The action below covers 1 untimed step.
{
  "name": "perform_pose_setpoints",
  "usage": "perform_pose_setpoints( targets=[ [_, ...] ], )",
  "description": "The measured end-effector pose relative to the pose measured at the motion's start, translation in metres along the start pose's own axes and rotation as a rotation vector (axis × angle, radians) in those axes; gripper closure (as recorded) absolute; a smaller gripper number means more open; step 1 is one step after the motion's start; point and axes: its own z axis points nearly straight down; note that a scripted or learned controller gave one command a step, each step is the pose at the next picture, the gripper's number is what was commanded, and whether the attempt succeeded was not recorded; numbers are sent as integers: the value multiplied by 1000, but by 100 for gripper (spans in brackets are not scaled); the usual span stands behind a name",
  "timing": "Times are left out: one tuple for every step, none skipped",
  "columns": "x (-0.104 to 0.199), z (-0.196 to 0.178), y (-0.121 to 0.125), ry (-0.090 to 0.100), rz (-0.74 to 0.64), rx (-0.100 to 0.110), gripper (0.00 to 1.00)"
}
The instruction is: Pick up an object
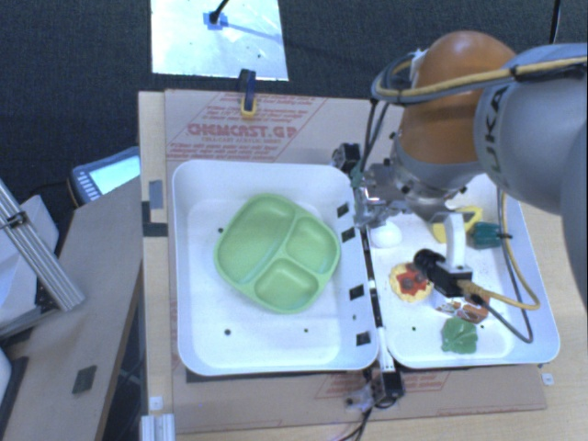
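The hand point(371, 208) hangs low over the far left corner of the right bin point(537, 338), close to the wall it shares with the left bin point(197, 352), about midway across the table point(152, 246). The wrist hides it from above, so I cannot tell whether it is released or clenched, and nothing shows in its grip. Just beside it, toward the table's near edge, lies a white lump point(385, 235), small, rounded and smooth. Farther toward the table's right edge lie a yellow piece point(467, 217) and a teal piece point(485, 236), touching or nearly so. Nearer the near edge sits a flat round piece point(407, 281), yellow with red patches. Beyond it, toward the near right corner, are a small brown piece point(472, 313) and a crumpled green lump point(459, 336) close together. That makes six small things in the right bin, one of each. The left bin holds one plate point(277, 251), pale green, with three compartments, lying flat near its middle. There are two bins in all, side by side, on brown card point(243, 129) printed in red.
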Motion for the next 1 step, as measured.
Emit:
perform_pose_setpoints(
  targets=[
    [55,18,-7,-1,1,3,100]
  ],
)
